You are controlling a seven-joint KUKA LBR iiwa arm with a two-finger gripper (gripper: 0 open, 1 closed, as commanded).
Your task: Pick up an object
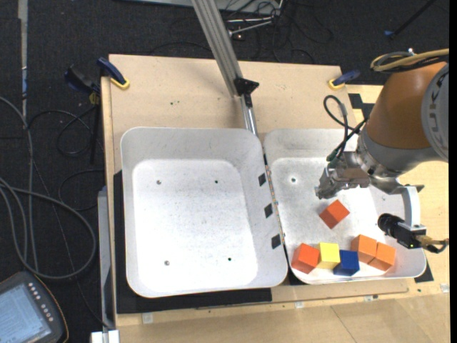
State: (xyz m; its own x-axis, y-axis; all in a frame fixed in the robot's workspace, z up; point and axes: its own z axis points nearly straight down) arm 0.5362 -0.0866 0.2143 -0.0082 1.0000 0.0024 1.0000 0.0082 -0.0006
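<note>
In the right bin [300,148] an orange cube [333,214] lies alone near the middle, tilted like a diamond. My gripper [330,185] hangs just above and behind it, under the grey wrist and orange band. Along the bin's front wall sit several blocks: an orange one [306,257], a yellow one [329,254], a blue one [348,262] and two more orange ones [366,247] [384,256]. Nothing shows between the gripper and any block.
The left bin [136,191] lies beside the right one, with a dividing ridge between them. A metal pole [218,31] slants in from the top to the bench's back edge. Clamps sit at the bench's back corners. A cable loops off the wrist.
</note>
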